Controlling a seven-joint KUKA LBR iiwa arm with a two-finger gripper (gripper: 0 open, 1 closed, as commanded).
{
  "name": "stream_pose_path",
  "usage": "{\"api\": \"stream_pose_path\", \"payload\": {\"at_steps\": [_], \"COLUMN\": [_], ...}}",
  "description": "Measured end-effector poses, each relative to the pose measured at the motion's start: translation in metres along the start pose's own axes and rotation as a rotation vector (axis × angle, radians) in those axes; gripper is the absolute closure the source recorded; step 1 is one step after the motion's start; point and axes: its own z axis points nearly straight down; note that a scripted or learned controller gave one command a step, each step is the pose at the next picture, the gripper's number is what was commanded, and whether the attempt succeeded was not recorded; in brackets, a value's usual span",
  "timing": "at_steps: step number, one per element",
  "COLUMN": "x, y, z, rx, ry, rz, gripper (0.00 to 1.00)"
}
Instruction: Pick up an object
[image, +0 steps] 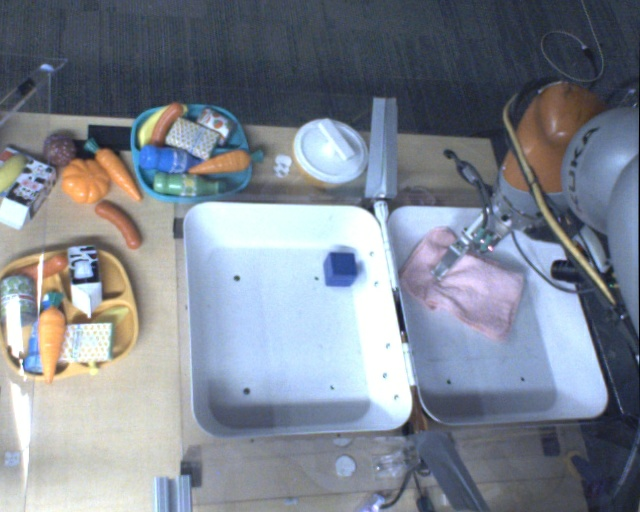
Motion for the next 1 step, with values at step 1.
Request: {"api": "stream_pose_path", "payload": {"at_steps": [1], "x": [-0.0051], "y": [0.0027], "z": [-0.0118], "rx": [-0.016], "ry": [-0.031], "rz": [-0.003], "gripper": [1.00]}}
